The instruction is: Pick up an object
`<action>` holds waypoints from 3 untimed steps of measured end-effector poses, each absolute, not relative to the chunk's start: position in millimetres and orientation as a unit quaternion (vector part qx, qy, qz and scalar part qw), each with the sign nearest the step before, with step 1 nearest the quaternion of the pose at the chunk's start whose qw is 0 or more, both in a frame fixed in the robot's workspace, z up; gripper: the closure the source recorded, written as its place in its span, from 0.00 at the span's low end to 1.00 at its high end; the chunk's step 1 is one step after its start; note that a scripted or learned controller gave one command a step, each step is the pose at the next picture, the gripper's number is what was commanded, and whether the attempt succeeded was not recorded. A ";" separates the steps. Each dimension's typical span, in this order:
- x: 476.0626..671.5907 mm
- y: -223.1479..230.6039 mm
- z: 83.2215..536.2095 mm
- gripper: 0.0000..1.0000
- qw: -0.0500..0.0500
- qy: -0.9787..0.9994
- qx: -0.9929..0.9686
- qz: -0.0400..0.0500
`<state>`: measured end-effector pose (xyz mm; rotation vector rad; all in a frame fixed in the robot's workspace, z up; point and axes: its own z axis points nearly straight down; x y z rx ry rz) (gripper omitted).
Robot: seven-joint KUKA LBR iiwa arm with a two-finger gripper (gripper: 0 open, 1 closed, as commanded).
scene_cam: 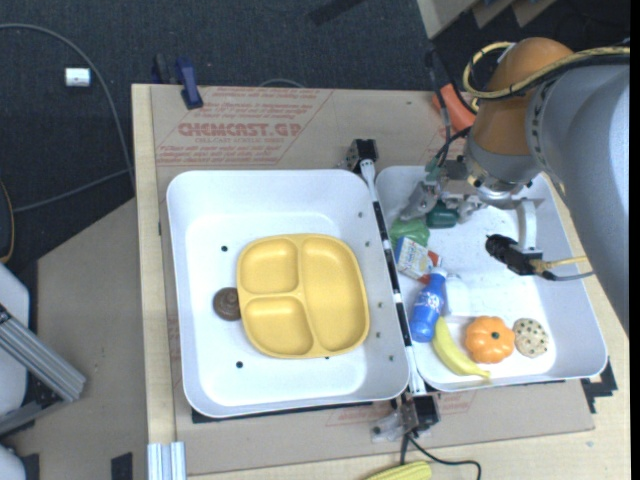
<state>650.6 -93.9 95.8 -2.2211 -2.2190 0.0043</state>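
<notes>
The bench (250,118) carries my two white bins side by side. The left bin (190,268) is the roomier to look at, because almost all it holds is flat. The right bin (570,318) is the crowded one, with its load strung along the wall it shares with the left bin and along its near edge. My arm (590,138) reaches in over that right bin, and I judge it is there because nearly everything worth grasping lies on that side.

The yellow divided plate (300,295) lies flat in the middle of the left bin. It looks wide and shallow, a poor thing for me to grip. In the right bin a banana (455,353) curves along the near edge, touching an orange fruit (490,338) just beside it. A blue bottle (428,308) lies on its side against the shared wall, its near end close to the banana.

My tool (432,206) hangs over the far left part of the right bin. I cannot tell how far open it is, and I see nothing held in it. Just on its near side is a green item (410,231), with a small printed packet (412,258) touching it on the near side. I take the green item as the likeliest pick, though the wall and the packet crowd it.

A speckled cookie (531,337) sits beside the orange fruit. A brown disc (226,303) peeks out at the plate's left rim.
</notes>
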 end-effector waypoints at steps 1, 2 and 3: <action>666.7 -110.0 84.7 0.00 -0.001 -0.707 -0.707 0.000; 667.6 -109.6 95.6 1.00 -0.003 -0.707 -0.707 -0.001; 667.5 -56.8 186.1 1.00 -0.001 -0.708 -0.706 -0.001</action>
